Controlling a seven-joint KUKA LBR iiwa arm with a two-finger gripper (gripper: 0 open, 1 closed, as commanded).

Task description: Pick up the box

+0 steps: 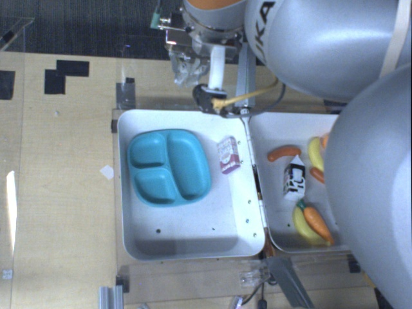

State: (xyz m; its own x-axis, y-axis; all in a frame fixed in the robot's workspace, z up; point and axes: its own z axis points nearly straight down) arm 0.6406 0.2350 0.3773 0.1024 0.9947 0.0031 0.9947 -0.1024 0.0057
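We see the small box [228, 154] lying in the left bin [187, 246] just right of the blue tray [168, 166], long axis running up-down, below our claw [193, 76], which hangs beyond the bin's far rim, its state unclear.

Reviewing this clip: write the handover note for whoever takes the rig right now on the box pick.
Gripper: raised beyond the far edge of the left bin, nothing visible between its fingers.
Box: small, lying in the left bin beside the blue divided tray, near the wall shared with the right bin.
Done: no grasp visible.
Left: come down over the box, close on it, lift.
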